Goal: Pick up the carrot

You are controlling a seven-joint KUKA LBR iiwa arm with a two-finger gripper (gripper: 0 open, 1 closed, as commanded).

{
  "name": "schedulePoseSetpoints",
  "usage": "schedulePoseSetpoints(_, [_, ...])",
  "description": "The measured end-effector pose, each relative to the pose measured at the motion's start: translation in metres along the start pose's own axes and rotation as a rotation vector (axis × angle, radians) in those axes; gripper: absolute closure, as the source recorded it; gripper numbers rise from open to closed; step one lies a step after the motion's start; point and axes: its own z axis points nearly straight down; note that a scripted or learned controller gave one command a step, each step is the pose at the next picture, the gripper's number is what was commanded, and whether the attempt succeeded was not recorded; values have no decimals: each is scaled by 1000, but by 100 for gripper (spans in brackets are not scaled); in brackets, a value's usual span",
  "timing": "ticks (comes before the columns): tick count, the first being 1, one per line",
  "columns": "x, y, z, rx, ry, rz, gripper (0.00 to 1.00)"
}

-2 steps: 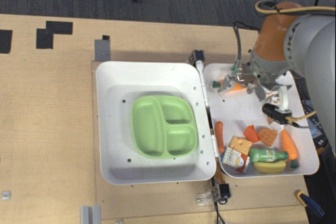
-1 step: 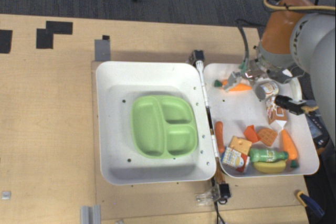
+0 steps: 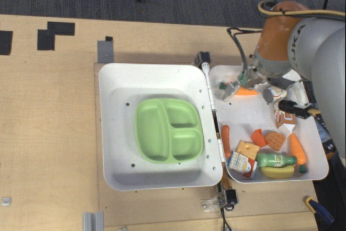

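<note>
An orange tapered carrot (image 3: 297, 149) lies along the right wall of the right bin (image 3: 254, 116), with a green end toward the front corner. My gripper (image 3: 227, 89) is low in that bin's far left corner, well away from this carrot. A small, flat, elongated orange piece (image 3: 246, 92) lies just right of the gripper, partly under the wrist. I cannot tell what it is or whether the gripper touches it.
The right bin's front holds a green bottle (image 3: 275, 159), a banana (image 3: 278, 172), a small carton (image 3: 243, 158), a waffle-like piece (image 3: 274, 141) and a red sausage-shaped item (image 3: 225, 138). A brown-and-white packet (image 3: 285, 116) lies mid-right. The left bin (image 3: 116, 116) holds a green divided plate (image 3: 168, 129).
</note>
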Motion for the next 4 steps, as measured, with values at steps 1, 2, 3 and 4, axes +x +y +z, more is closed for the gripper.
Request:
schedulePoseSetpoints(1, [-12,-9,2,8,13,-170,0])
schedulePoseSetpoints(2, [57,32,-101,-18,-2,-265,0])
schedulePoseSetpoints(3, [83,29,-100,-14,-1,-409,0])
schedulePoseSetpoints(4, [88,-12,-99,-14,-1,-544,0])
